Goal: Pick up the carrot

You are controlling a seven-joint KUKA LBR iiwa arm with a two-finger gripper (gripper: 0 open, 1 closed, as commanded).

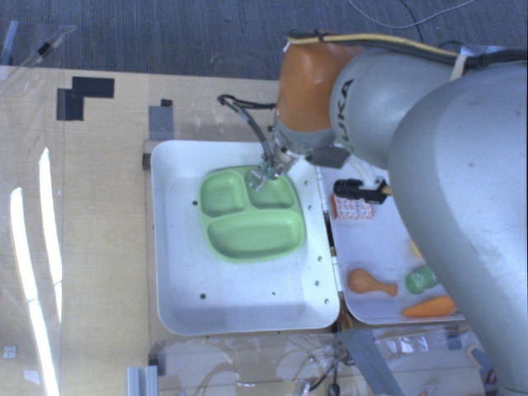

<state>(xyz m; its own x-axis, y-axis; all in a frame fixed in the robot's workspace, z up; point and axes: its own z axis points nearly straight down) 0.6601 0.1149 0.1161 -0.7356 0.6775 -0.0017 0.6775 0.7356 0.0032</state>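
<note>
Right bin [363, 308] holds carrot [429, 307] (drumstick [369, 283] beside); hand [266, 174] state unclear.

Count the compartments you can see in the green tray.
3: the green tray has two small compartments along its far side and one long compartment on its near side. The pincer overlaps the far edge.

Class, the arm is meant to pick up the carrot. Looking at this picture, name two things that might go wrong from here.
1. The gripper sits over the green divided tray in the left bin, while the carrot lies in the right bin. It may close on the wrong spot.
2. The carrot lies close to a green item and a brown drumstick-shaped toy, partly under the arm, so a grasp might catch a neighbour.
</note>
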